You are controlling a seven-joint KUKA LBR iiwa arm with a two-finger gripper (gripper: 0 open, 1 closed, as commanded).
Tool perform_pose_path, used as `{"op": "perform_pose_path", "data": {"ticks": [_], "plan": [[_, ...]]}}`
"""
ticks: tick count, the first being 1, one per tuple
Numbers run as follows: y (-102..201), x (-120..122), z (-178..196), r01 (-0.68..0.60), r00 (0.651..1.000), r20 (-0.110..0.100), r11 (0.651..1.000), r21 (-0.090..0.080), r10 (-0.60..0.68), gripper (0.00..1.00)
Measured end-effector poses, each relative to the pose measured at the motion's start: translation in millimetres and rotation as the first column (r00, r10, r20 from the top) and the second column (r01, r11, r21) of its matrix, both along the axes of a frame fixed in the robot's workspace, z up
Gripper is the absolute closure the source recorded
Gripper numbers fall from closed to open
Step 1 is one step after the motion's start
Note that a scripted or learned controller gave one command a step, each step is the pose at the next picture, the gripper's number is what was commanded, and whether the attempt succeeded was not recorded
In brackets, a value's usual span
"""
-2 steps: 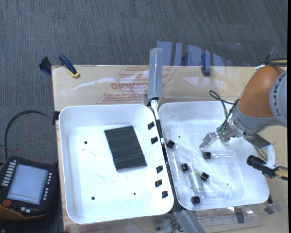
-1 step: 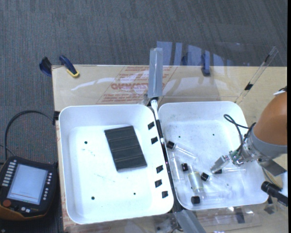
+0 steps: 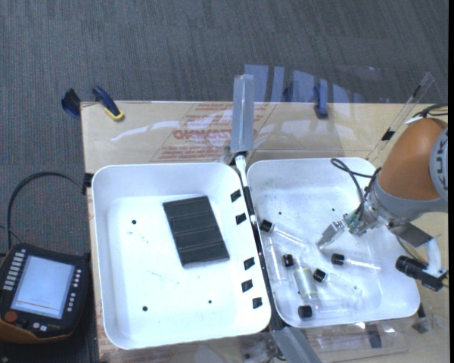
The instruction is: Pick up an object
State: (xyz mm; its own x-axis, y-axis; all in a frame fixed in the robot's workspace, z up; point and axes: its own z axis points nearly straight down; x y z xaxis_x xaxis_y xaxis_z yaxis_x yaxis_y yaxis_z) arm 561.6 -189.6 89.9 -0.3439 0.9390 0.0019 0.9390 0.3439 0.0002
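Several small clear vials with black caps lie scattered in the right bin [image 3: 287, 174]: one near the divider [image 3: 276, 231], a yellowish one [image 3: 303, 278] toward the front, and one right of centre [image 3: 352, 262]. My gripper [image 3: 329, 237] hangs low over the middle of the right bin, its tip pointing left and down, just above and left of the vial right of centre. I see nothing held at its tip. A dark grey ribbed block [image 3: 196, 231] lies flat in the left bin [image 3: 121, 195].
A row of black clips [image 3: 247, 263] lines the divider between the bins. A clear plastic screen [image 3: 325, 104] stands behind the right bin. A teach pendant [image 3: 38, 286] sits off the bench at the left. Blue clamps [image 3: 106, 104] grip the bench's far left corner.
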Motion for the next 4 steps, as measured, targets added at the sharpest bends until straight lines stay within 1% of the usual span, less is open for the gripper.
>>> {"op": "perform_pose_path", "data": {"ticks": [1,2,3,4], "plan": [[0,77,25,-0.062,0.998,0.003,0.998,-0.002,0.062,0.00],[-22,84,96,-0.112,0.994,0.006,0.994,-0.003,0.112,0.00],[32,83,29,-0.189,0.982,0.000,0.982,0.000,0.189,0.00],[-22,84,131,-0.260,0.966,0.007,0.966,-0.006,0.260,0.00]]}}
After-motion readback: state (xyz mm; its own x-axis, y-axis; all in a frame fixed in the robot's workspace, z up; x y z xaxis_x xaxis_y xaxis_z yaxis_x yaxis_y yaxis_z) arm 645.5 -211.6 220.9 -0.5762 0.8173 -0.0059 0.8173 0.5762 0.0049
